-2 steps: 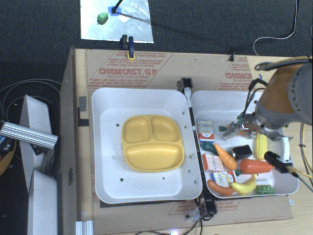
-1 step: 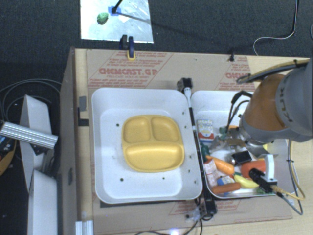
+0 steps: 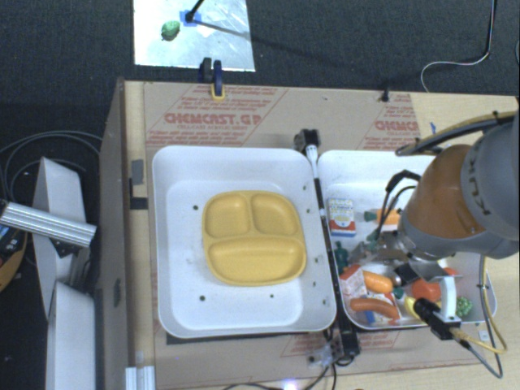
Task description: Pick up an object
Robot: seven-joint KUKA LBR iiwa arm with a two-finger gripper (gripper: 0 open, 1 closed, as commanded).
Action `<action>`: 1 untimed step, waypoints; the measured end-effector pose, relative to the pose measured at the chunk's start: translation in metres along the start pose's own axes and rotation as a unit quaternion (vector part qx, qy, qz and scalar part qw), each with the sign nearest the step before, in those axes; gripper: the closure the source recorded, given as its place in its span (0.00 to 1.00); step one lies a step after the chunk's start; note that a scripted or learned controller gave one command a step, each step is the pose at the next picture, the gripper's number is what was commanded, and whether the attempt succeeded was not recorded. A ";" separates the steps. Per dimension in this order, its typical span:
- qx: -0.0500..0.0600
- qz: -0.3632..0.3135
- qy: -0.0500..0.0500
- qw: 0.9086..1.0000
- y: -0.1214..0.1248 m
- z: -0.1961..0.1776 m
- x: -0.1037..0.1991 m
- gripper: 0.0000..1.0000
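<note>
The right bin (image 3: 366,165) holds a heap of small toy foods. Among them are a white carton with red print (image 3: 341,216), an orange carrot-like piece (image 3: 379,283), a sausage (image 3: 375,305), a red round piece (image 3: 426,289) and a green piece (image 3: 463,305). The arm's orange band (image 3: 439,197) hangs over this bin. My gripper (image 3: 392,252) points down and left into the heap, just above the orange piece. The wrist covers much of the gripper, and I see nothing clearly held by it.
The left bin (image 3: 175,218) carries a yellow compartment plate (image 3: 253,238) in its middle. A ridge (image 3: 321,218) divides the two bins. Cables (image 3: 479,344) trail by the right bin's front corner. A clamp (image 3: 213,73) sits at the bench's back edge.
</note>
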State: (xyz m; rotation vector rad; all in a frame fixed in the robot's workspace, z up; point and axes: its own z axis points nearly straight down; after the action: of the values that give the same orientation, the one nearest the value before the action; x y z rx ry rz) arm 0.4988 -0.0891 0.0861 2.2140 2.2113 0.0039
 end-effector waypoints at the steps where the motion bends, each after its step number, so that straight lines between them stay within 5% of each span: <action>1: 0.004 -0.002 0.003 1.000 0.080 0.002 -0.036 0.00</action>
State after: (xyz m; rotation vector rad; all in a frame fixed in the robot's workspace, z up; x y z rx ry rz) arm 0.5791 -0.1250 0.0848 2.2157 2.2227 0.0020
